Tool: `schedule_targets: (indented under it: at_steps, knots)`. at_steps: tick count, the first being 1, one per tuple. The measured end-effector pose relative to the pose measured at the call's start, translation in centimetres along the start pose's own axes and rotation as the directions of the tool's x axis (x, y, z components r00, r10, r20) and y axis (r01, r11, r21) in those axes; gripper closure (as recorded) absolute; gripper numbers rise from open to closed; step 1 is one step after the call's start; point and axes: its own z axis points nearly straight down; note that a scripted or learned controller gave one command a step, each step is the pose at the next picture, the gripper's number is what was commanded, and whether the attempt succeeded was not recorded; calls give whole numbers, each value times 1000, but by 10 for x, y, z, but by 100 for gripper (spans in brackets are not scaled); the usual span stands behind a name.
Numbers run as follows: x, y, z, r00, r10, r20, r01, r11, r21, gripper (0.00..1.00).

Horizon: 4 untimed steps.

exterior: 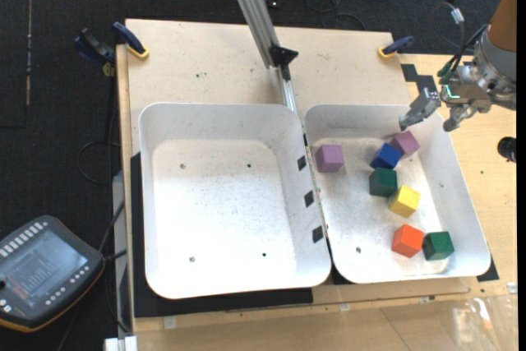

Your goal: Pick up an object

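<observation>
The right bin (460, 201) holds several small blocks: a purple cube (329, 158) near its left wall, a mauve cube (405, 143), a blue cube (385, 156), a dark green cube (382, 182), a yellow cube (403, 200), an orange cube (408, 241) and a green cube (438, 245). My gripper (434, 116) hangs above the bin's far right corner, open, its two fingers spread with nothing between them. It sits just up and right of the mauve cube, apart from it.
The left bin (164, 127) lies beside the right one. A slanted metal pole (251, 0) crosses the bench's back. Blue and yellow clamps (130, 41) grip the board's back corners. A teach pendant (41, 271) lies at the lower left.
</observation>
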Motion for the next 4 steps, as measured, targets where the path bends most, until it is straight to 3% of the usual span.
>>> schedule_targets:
  at_steps: [1,4]
  knots:
    - [0,1,-2,1000,-1,1,1,1000,-4,0]
    - [6,1,190,1000,2,-1,-2,1000,2,0]
